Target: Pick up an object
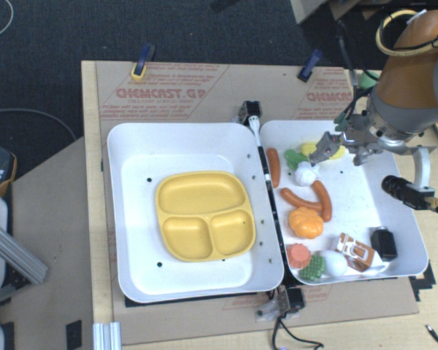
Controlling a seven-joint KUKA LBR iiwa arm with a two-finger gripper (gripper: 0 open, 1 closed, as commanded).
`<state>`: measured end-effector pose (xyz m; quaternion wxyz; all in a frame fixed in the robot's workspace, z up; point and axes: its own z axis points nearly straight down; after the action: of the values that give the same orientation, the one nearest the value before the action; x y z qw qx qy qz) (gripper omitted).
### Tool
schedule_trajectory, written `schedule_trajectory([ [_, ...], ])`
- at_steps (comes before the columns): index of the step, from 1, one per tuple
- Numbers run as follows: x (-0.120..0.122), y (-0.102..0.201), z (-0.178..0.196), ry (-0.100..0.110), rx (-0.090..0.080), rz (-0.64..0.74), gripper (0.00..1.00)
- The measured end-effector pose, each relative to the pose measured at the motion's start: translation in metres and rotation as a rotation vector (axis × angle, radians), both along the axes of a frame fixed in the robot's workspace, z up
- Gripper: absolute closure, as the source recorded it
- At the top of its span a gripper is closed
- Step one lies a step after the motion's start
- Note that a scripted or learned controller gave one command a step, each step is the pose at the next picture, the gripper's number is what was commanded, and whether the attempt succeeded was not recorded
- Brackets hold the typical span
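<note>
Over on the left, a white bin (pixel 128 195) carrying a yellow divided tray (pixel 204 215), three compartments, sitting square in the middle. Next door, the right-hand bin (pixel 394 217), crowded with toy food. Along its left wall, an upright reddish sausage (pixel 274 166). Just right of that, a green and yellow piece (pixel 301 154) with a small white ball (pixel 305 173) touching below it. Further down, two more sausages (pixel 312 196) lying in a V, then an orange fruit (pixel 306 223) just beneath. At the near edge, a small red-orange round (pixel 298 254), broccoli (pixel 314 267), a white egg-like piece (pixel 336 264), a brown and white packet (pixel 356 250), a black block (pixel 384 242). Hanging over the bin's far end, the gripper (pixel 334 146), low beside the yellow piece and the white ball; whether spread, closed or clamped on anything — cannot tell from this angle.
</note>
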<state>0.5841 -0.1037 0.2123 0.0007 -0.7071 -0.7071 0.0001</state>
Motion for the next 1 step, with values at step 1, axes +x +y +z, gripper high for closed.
schedule_trajectory([
  [1,-0.0028,0.0041,-0.0635,0.007,0.001,-0.001,0.00],
])
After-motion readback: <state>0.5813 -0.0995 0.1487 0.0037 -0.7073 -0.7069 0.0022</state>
